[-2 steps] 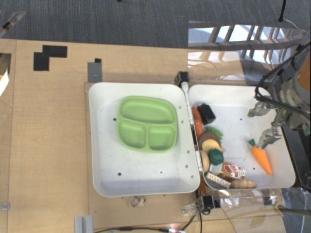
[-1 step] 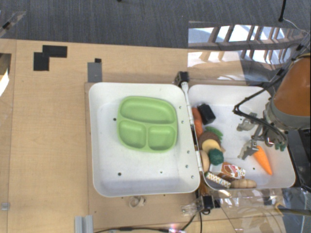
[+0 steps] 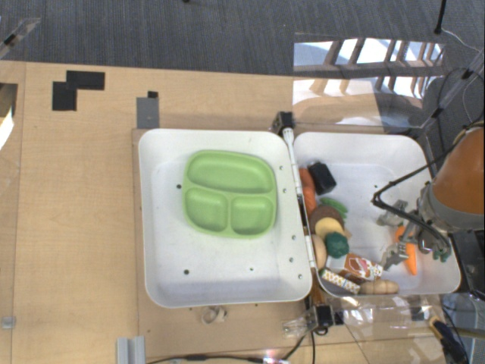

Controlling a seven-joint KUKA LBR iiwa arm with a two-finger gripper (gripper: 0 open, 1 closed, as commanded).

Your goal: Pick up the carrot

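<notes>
While the gripper (image 3: 403, 249) pinched the carrot (image 3: 410, 258), things looked shaky.
Held near one end, it could swing and slip free.

Smooth glossy white plastic bins (image 3: 174, 279), matt wooden bench (image 3: 76, 226)

a pale green divided plate (image 3: 229, 202) is seen in the white left bin (image 3: 163, 226), on a light wood bench (image 3: 68, 226) marked with black patches (image 3: 76, 88) toward ten o'clock. in the white right bin (image 3: 364, 154), an orange carrot (image 3: 410, 258) is seen at four o'clock, beside the grey gripper (image 3: 404, 243). a black block (image 3: 322, 177), a red-orange piece (image 3: 307, 189) and a dark green ball (image 3: 336, 244) are found along its nine o'clock wall.
</notes>
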